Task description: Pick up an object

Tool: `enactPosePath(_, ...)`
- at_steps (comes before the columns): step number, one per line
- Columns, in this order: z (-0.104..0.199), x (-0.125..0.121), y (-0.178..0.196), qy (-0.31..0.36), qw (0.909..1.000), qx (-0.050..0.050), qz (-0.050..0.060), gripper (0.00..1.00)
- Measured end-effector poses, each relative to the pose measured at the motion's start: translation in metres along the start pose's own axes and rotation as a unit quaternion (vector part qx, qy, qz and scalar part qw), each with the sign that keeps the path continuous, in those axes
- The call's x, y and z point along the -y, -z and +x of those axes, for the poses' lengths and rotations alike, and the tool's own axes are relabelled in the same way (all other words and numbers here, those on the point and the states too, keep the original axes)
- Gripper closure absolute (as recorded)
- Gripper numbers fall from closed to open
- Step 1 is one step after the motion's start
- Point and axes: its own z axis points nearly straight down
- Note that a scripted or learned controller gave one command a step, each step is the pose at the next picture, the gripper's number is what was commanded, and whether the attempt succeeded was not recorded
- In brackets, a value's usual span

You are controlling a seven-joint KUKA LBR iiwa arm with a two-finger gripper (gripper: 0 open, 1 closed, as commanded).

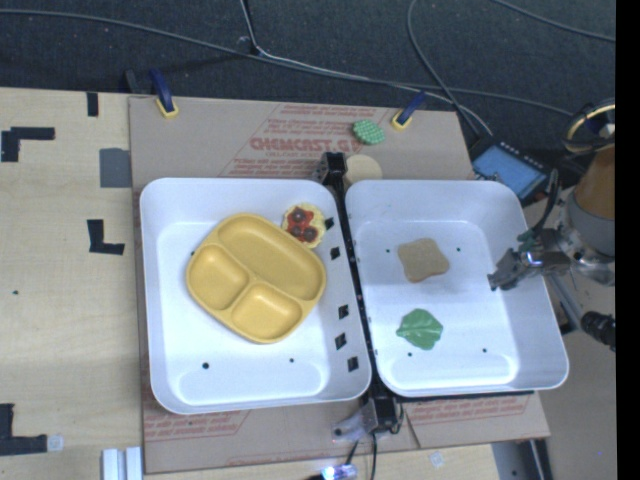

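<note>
My gripper (507,273) hangs at the right rim of the right bin (535,343), its dark tip just over the bin's edge; I cannot tell from this slant how it is set, and nothing shows in it. My arm (592,203) comes in from the right, the orange band above the wrist at the frame's side.

Inside the right bin lie two things, apart from each other and from my gripper: a tan slice (422,259) toward the back and a green leaf (419,328) nearer the front.

The left bin (165,368) holds a yellow tray (257,276) with three compartments, lying at a slant. Just beside its far right corner sits a small red and yellow piece (302,222).

Behind the bins, on the counter (60,298), a small green dotted piece (367,131) rests on the cardboard sheet (220,138), near a blue and yellow clamp (406,114).
</note>
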Motion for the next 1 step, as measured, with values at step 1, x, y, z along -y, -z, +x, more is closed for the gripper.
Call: enactPosePath(1, 0.0011, -0.0069, 0.0621, 0.001, 1.0, 0.0, 0.0, 1.0)
